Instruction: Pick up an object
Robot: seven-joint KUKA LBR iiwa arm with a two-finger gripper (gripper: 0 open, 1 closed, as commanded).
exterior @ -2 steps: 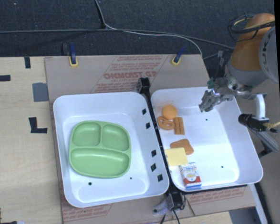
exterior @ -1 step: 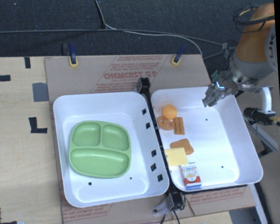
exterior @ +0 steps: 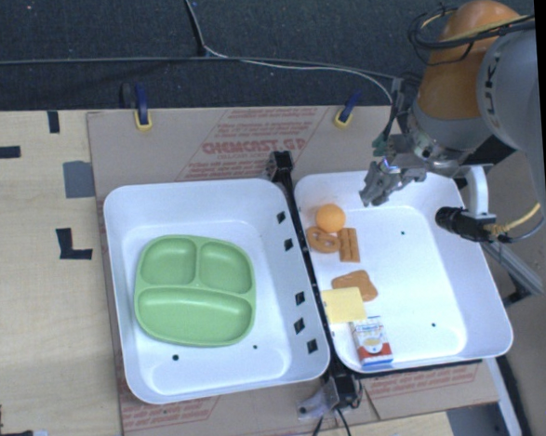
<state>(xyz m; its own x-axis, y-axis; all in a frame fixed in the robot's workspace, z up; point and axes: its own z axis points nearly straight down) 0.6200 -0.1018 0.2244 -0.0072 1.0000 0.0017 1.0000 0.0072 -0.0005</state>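
The approach step is judged under way: the pincer (exterior: 376,194), its state impossible to tell, is hung right of the orange ball (exterior: 329,218), toward which lowering is needed.

Arm (exterior: 486,67) cut off by the right and top edges. Gripper (exterior: 376,193) too small and blurred to tell how its fingers stand. Below it, the pretzel (exterior: 322,242) is partly hidden under the orange (exterior: 329,219); the carton (exterior: 372,340) print is illegible.
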